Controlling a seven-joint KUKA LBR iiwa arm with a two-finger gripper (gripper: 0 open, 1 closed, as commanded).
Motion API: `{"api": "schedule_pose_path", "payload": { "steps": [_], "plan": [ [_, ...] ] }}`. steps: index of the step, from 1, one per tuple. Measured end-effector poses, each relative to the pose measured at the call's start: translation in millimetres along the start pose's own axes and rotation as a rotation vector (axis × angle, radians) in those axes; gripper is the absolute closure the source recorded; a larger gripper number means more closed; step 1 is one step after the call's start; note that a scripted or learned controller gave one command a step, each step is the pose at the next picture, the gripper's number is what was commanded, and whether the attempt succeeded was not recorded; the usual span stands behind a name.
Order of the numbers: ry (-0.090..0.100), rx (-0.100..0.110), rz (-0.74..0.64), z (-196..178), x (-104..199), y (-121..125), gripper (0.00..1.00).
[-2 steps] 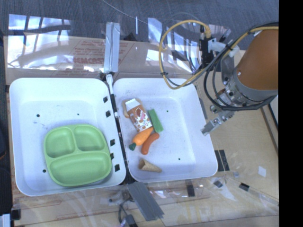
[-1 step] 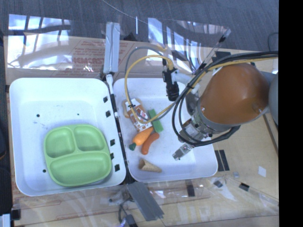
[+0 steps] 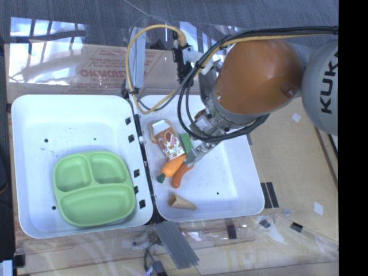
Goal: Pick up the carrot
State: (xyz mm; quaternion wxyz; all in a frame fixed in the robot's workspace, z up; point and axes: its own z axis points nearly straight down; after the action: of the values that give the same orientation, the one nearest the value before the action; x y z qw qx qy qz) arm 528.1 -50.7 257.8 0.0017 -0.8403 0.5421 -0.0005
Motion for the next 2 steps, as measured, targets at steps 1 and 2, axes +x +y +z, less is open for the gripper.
{"api": "schedule_pose_path", "payload": {
  "steps": [1, 2],
  "plan": [
    [-0.002, -0.002, 0.081, -5, -21, -70, 1.00],
    [0.000, -0.001, -0.197, -54, 17, -68, 1.00]
  ]
}}
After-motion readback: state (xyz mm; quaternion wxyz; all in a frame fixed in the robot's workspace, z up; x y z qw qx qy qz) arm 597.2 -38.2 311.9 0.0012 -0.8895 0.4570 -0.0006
